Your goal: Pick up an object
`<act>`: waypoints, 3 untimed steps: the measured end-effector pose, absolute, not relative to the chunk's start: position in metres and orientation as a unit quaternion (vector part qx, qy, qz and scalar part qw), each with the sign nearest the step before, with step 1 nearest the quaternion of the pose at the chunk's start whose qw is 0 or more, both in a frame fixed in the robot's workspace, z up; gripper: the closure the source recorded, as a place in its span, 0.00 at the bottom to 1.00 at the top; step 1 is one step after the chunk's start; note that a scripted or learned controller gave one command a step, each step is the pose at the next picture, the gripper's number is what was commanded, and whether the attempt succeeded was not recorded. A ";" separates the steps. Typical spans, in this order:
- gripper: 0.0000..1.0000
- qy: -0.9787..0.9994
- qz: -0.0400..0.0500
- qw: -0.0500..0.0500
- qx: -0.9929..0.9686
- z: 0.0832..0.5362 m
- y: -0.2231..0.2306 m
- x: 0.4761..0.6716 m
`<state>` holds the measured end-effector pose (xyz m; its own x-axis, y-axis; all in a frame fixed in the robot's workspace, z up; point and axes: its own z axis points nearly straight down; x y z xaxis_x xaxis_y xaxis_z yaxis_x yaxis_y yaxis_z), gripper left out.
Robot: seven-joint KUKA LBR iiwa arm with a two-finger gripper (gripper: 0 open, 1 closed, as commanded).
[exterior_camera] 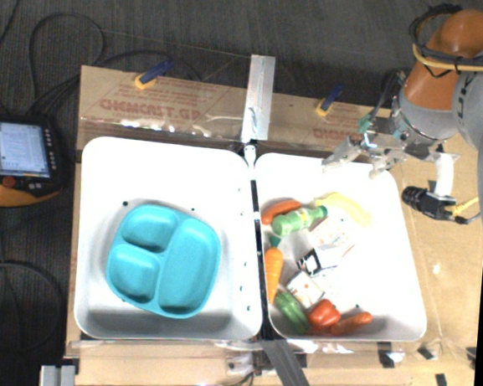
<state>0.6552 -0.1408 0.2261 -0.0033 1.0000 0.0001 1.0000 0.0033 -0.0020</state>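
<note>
Nothing is being held yet — the gripper (369,154) is being hung over the upper right bin (405,244) rim with fingers spread wide, while the objects (311,261) are lying in that bin — the whole pick remaining.

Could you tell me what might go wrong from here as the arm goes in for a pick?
The pincer hangs over the far rim of the right bin, so a straight descent could hit the rim. The carrot lies against the divider wall, leaving little finger room. The other items huddle together, so a grab at the green bottle might catch its neighbours.
</note>
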 end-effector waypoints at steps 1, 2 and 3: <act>0.00 -0.675 0.001 -0.001 -0.737 0.097 -0.110 0.620; 0.00 -0.661 -0.002 -0.005 -0.750 0.089 -0.107 0.585; 0.00 -0.655 0.002 0.000 -0.756 0.208 -0.076 0.592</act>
<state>0.5921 -0.0759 0.2082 0.1421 0.9899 -0.0018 0.9899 -0.1421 -0.0025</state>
